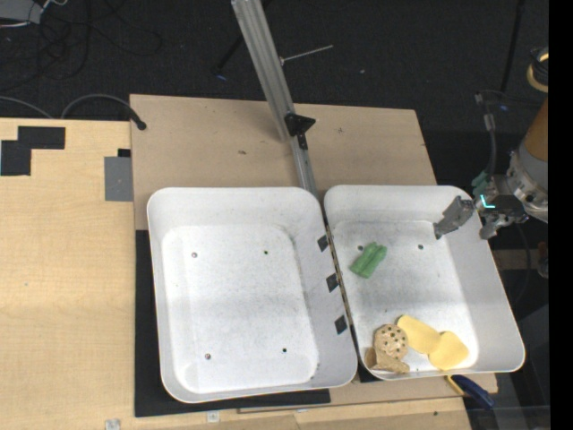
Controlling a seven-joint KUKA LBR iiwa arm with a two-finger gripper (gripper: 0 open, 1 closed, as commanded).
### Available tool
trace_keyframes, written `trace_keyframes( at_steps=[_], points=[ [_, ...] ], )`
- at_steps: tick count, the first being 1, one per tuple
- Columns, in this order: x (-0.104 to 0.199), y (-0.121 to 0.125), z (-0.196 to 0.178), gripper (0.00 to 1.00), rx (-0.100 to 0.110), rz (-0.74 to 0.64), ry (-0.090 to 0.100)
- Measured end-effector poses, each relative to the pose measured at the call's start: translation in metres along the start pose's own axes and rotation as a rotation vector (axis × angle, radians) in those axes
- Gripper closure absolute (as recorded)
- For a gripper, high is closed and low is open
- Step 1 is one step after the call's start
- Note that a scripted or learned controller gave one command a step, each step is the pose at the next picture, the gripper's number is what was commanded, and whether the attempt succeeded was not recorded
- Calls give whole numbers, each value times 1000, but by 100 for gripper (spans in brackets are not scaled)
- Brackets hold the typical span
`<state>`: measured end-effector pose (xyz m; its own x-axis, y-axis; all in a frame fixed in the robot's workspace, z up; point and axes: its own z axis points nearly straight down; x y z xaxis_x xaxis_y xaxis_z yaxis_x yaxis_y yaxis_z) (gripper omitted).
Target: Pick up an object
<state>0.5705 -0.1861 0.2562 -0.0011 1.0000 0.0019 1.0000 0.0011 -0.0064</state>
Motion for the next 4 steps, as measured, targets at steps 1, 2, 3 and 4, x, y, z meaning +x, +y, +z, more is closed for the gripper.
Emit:
trace_keyframes(
  at_steps=[1,2,3,4],
  points=[
    [0,1,-2,0,-4,0,-1],
    [1,-2,41,0,1,1,0],
    [1,-1,106,0,2,2,1],
    [2,-2,160,0,2,3,1]
  ],
)
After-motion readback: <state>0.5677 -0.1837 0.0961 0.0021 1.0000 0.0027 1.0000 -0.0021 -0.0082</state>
